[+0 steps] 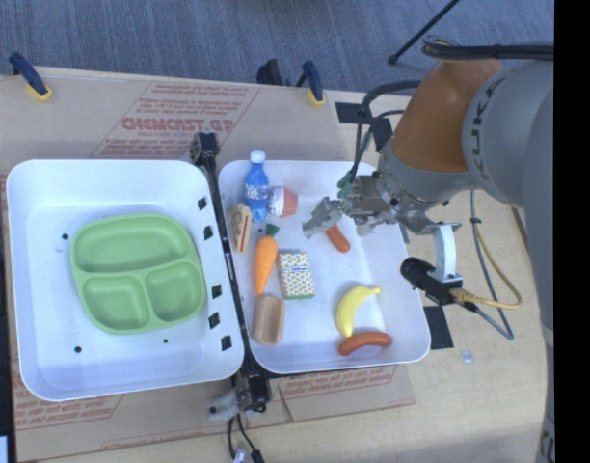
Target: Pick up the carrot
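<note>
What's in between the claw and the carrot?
In the camera view, only bare white bin floor lies between the grey metal claw and the orange carrot.

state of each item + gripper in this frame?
orange toy carrot: lying flat in right white bin, untouched
blue-capped water bottle: lying on its side
yellow toy banana: lying flat
green divided plate: right way up in left white bin
two-finger gripper: over right bin, apart from carrot

Orange carrot [264, 262], yellow banana [354, 307], green plate [138, 273], white bins [25, 258]
</note>
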You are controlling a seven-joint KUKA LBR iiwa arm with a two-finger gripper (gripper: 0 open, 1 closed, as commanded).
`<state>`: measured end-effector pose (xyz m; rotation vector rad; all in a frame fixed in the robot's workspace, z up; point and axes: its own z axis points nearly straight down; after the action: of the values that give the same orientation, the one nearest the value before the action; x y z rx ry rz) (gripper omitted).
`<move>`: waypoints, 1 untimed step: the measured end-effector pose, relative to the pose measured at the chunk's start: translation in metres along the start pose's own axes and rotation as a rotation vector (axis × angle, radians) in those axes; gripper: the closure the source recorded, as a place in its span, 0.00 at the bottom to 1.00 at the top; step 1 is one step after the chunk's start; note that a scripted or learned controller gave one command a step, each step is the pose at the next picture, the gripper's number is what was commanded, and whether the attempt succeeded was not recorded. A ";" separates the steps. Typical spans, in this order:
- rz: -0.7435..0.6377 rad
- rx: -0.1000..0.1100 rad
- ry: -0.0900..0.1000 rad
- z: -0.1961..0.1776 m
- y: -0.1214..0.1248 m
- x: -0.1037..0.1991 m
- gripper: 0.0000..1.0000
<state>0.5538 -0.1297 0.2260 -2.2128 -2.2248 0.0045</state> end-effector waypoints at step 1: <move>-0.063 0.001 0.000 0.106 0.021 0.019 0.00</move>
<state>0.5738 -0.1103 0.1196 -2.1413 -2.2926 0.0058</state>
